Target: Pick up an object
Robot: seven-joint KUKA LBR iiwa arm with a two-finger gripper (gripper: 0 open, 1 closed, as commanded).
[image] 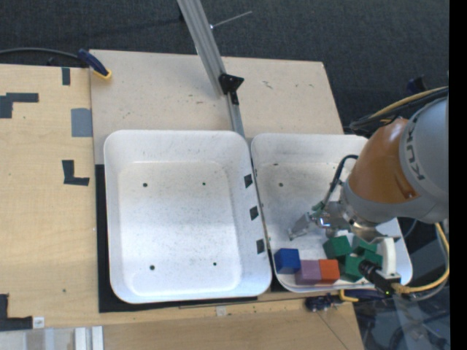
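Note:
My gripper (306, 224) hangs low over the middle of the right bin (292, 159), open, with nothing between its fingers. Just below it, along the bin's front wall, lie a blue cube (287, 259), a purple block (310, 270) and an orange block (329, 270) in a row. Green pieces (339, 248) lie to their right, partly under the wrist. The gripper sits a little above and to the right of the blue cube and touches none of the blocks.
The left bin (117, 195) stands alongside, sharing a wall with the right bin. A slanted metal pole (208, 42) runs down to the bins' back edge. The arm's bulky grey and orange body (394, 173) covers the right bin's right side.

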